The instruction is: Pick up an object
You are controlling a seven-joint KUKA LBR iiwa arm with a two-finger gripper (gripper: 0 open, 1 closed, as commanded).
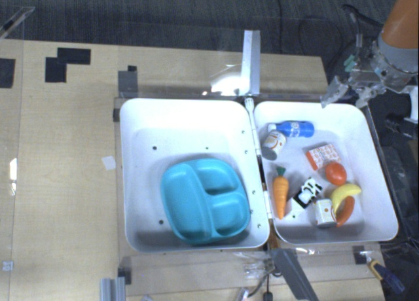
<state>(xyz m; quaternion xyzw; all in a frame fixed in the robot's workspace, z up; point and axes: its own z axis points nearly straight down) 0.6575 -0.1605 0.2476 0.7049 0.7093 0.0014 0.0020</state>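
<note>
Nearest me, well down and left of the claw, a blue tray (pixel 205 199) fills the left bin (pixel 134 162), and in the right bin (pixel 366 129) a carrot (pixel 280 192), banana (pixel 345 192) and tomato (pixel 336 173) lie below the claw. A blue bottle (pixel 294 129) lies closer, left of it. The claw (pixel 345 92) hangs over that bin's far rim, fingers apart, holding nothing.

Light wood-tone bench (pixel 59 182), seen from above at a slant. Two shallow white bins rest on it side by side, touching along a centre divider: left bin (pixel 141 129), right bin (pixel 366 129). Black rectangular patches (pixel 65 63) mark the bench's far left.
</note>
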